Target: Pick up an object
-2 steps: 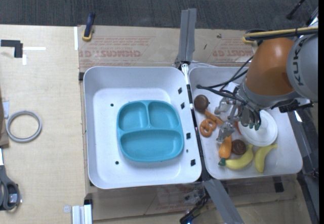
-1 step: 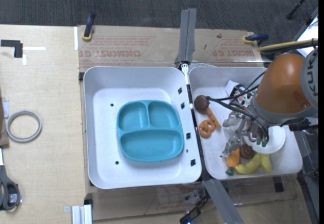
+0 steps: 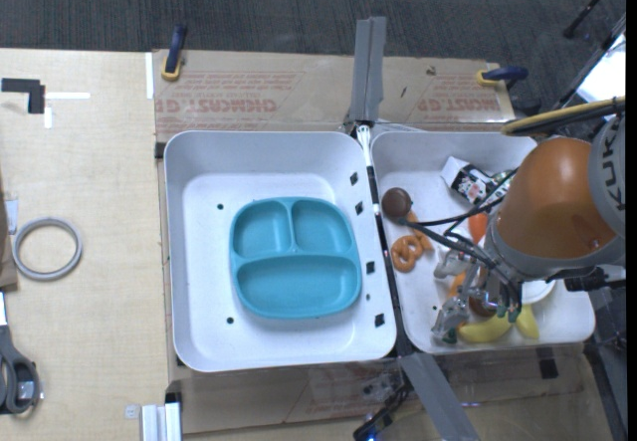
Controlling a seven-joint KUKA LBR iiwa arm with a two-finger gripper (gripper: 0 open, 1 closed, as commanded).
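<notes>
Yellow banana (image 3: 486, 330) partly hidden under gripper (image 3: 476, 305), gripper's grasp impossible to tell, arm covering right bin (image 3: 418, 155).

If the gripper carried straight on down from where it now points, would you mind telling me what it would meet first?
Most likely the yellow banana, which lies right under the gripper near the front wall of the right bin. Depth is hard to judge from this slanted view, so it might touch the bin floor beside the fruit instead.
</notes>
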